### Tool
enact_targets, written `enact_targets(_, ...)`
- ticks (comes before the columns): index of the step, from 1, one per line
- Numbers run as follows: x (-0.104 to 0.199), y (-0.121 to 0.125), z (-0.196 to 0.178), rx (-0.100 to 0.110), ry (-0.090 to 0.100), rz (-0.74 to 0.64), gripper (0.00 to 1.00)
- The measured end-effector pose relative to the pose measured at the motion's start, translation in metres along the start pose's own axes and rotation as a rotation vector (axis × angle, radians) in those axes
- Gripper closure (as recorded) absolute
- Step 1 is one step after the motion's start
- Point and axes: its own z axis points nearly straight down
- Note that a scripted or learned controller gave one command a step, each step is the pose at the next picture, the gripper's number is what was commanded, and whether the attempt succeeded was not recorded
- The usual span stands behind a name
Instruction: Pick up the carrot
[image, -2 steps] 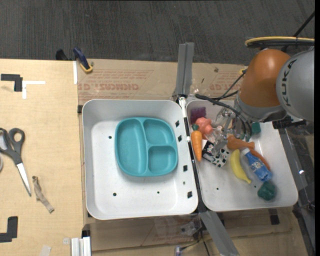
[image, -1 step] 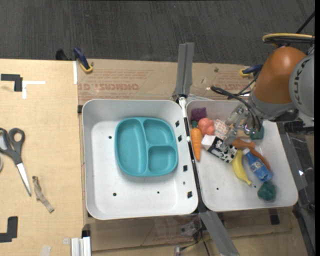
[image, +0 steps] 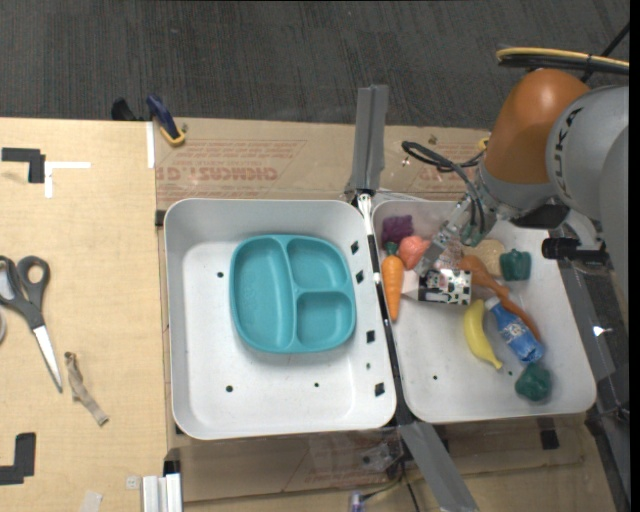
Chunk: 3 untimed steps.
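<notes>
I see carrot (image: 392, 284) at right bin (image: 440, 395) left wall, upright. Gripper (image: 443, 243) just right of it, above; finger spread: I cannot tell. Teal plate (image: 293, 293) in left bin (image: 200, 390).

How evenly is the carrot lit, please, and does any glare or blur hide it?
In the camera view the carrot is evenly lit and sharp, free of glare; the right bin casts soft shadows only, while the gripper nearby looks slightly blurred against the clutter.
</notes>
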Motion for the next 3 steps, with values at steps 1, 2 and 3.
enact_targets(1, 0.016, -0.049, 0.004, -0.006, -0.008, 0.209, 0.00)
enact_targets(2, 0.015, -0.046, -0.007, -0.010, -0.009, 0.205, 1.00)
enact_targets(3, 0.063, 0.002, -0.084, 0.016, 0.012, 0.312, 1.00)
